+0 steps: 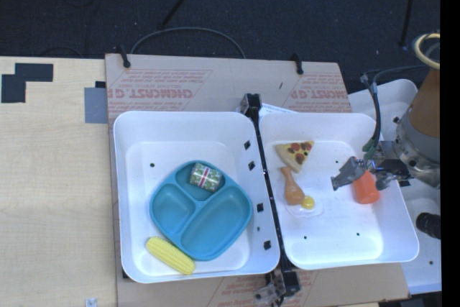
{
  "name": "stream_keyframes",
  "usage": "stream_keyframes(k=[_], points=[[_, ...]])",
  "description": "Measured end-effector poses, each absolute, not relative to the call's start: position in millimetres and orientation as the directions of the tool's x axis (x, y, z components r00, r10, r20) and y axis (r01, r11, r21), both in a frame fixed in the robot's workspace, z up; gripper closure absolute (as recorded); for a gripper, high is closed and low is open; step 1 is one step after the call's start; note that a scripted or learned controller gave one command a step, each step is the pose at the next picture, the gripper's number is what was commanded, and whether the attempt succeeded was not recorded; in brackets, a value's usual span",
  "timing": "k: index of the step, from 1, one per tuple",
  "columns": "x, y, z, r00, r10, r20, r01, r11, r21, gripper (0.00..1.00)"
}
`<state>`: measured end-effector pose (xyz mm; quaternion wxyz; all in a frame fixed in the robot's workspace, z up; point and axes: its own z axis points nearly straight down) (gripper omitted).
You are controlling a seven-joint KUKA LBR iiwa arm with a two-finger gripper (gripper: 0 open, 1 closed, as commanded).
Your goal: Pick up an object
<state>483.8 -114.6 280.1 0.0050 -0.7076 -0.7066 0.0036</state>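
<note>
Counting two white bins, the left bin (129,154) carries one blue divided plate (198,219) with one small can (205,177) at its 12 o'clock and one corn cob (169,255) at 7, while the right bin (338,248) holds one pizza slice (296,152), one drumstick (291,187), one yellow ball (308,203) and, at 3 o'clock, one small orange block (366,189) touching the gripper (359,175), whose grip I cannot tell.

Partly hidden or cut off

The hand (366,172) overlaps the orange object's (366,190) top — contact unclear; the arm (424,126) runs off the right edge, and the small can's (205,177) label is too small to read.
</note>
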Motion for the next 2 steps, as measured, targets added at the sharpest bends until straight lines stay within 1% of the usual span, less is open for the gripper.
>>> stream_keyframes(k=[1, 2], points=[[485.1, -114.7, 284.1, 0.000, 1.000, 0.001, 1.000, 0.000, -0.004, 0.00], [484.9, -112.0, 240.7, 0.000, 1.000, 0.002, 1.000, 0.000, -0.008, 0.00]])
